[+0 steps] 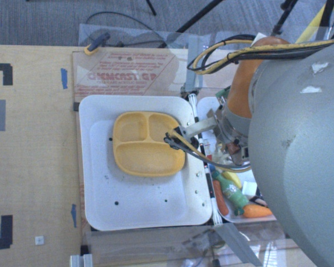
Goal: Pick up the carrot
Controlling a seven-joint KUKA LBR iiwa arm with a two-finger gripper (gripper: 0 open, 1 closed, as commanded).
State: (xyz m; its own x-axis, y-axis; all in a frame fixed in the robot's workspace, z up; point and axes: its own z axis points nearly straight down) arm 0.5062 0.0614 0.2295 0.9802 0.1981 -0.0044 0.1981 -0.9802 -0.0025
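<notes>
Over the right bin (pixel 207 105), the gripper (pixel 232 151) hangs beneath the grey arm, and how wide it stands cannot be told. The carrot (pixel 259 211) lies at that bin's near end, apart from it.

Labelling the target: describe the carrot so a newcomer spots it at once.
Go to the right-hand shallow white bin, largely under the grey arm, and look at its near edge. The orange tapered carrot lies there, beside a green piece and a slimmer, redder stick; it is the brightest orange.
</notes>
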